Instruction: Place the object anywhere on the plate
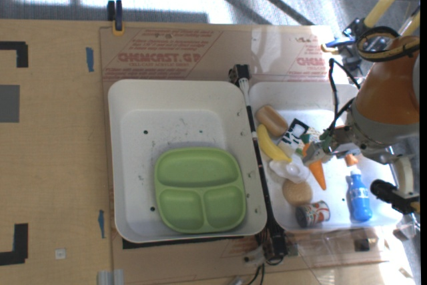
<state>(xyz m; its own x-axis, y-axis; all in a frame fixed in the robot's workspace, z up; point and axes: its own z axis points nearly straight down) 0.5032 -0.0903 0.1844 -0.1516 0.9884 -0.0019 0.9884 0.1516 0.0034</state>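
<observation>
while the arm (390, 100) leans over the right bin (347, 220), its gripper (325, 145) sits low among the toys, and i cannot tell whether it is clenched, released or grasping anything. well to the gripper's left, in the other bin (127, 117), lies the green plate (199, 189), bare. just below the gripper lies a carrot (316, 171), probably the object meant: light, stiff, smooth plastic, likely slippery, best pinched across its thick end. to its left, touching, lies a banana (270, 143).
</observation>
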